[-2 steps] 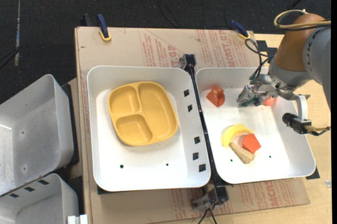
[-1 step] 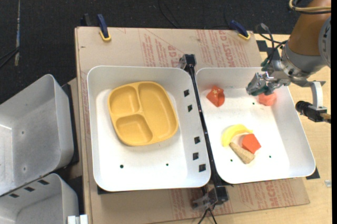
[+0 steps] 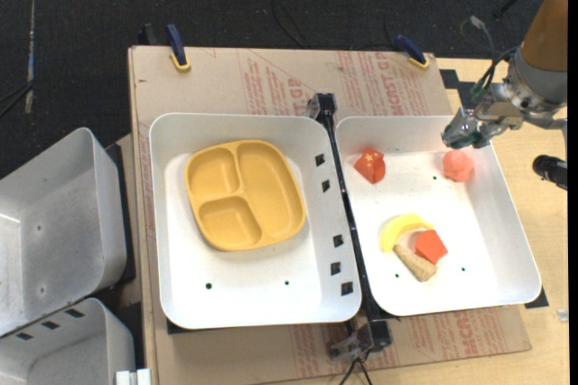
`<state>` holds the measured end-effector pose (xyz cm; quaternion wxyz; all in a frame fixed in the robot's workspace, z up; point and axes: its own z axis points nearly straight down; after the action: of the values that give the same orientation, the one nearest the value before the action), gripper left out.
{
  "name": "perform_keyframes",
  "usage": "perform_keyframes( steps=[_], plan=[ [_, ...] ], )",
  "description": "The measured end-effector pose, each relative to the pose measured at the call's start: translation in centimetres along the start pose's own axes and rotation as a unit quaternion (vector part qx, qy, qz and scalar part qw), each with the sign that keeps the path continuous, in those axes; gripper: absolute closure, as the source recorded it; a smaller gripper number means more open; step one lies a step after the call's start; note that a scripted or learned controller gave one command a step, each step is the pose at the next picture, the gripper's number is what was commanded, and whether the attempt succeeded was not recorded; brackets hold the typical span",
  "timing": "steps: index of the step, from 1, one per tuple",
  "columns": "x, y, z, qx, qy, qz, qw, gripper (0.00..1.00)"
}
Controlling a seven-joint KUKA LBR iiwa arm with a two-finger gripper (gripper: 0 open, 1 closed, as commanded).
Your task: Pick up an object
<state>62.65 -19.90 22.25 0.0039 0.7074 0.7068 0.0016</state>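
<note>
The worktop (image 3: 235, 71) carried two white bins side by side, and the right bin (image 3: 506, 239) serves as the landmark. Beside it, the left bin (image 3: 172, 220) held a yellow divided plate (image 3: 244, 193). The grey arm (image 3: 542, 58) reached over the right bin's far right corner, with the tool (image 3: 465, 132) poised just above a pink object (image 3: 459, 165) there; whether it was clenched or released could not be told. Toward that bin's near middle lay a yellow piece (image 3: 400, 230), an orange block (image 3: 431, 245) and a tan piece (image 3: 415, 264), touching. A red object (image 3: 370, 165) sat at its far left.
</note>
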Motion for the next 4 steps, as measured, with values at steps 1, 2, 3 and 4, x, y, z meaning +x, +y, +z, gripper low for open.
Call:
perform_keyframes(
  steps=[1,2,3,4],
  plan=[
    [0.0,0.1,-0.6,0.002,0.001,-0.001,1.0000,1.00],
    [5.4,-2.3,-1.4,0.005,0.003,-0.004,1.0000,1.00],
    [9.7,-3.7,-1.9,0.005,0.002,-0.003,1.0000,1.00],
    [15.4,-4.9,-2.4,0.005,0.003,-0.004,1.0000,1.00]
  ],
)
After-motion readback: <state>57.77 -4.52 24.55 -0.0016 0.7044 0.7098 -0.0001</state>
